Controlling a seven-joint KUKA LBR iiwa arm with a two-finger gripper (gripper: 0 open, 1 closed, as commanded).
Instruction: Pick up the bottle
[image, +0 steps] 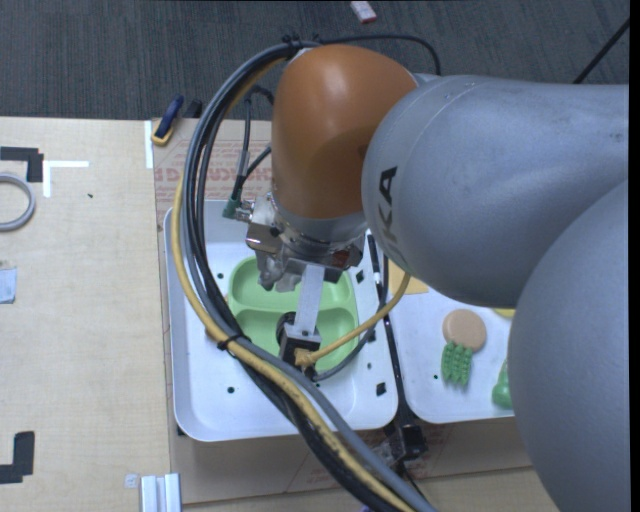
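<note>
Grey link: the arm's (520, 200) thick grey segment is nearest the lens, fills the right side of the view and covers much of the right bin.
Orange band: (330, 130) a rounded shell just above the wrist, at the grey link's left end.
Arm pose: it reaches in from the right, then bends steeply down, so the wrist hangs over the left bin.
Tool: (275, 270) low over the green plate, above its upper left part; I cannot tell whether it touches the plate.
Tool state: cannot tell whether it is open or closed.
Cables: (195, 260) black and yellow, looping from behind the orange band, round the left of the wrist and down across the left bin's front rim.
Left bin: (200, 400) white and shallow, on the desk.
Green plate: (245, 285) divided into compartments, lying in the middle of the left bin, partly under the wrist.
Right bin: (430, 395) white, just beside the left bin.
Tan disc: (463, 328) in the right bin, near the grey link's edge.
Green bristled thing: (457, 365) just below the tan disc.
Green lump: (502, 388) beside the bristled thing, half hidden by the grey link.
Bottle: cannot tell where it lies; the arm covers much of both bins.
Desk: (80, 330) pale wood, stretching left of the bins.
</note>
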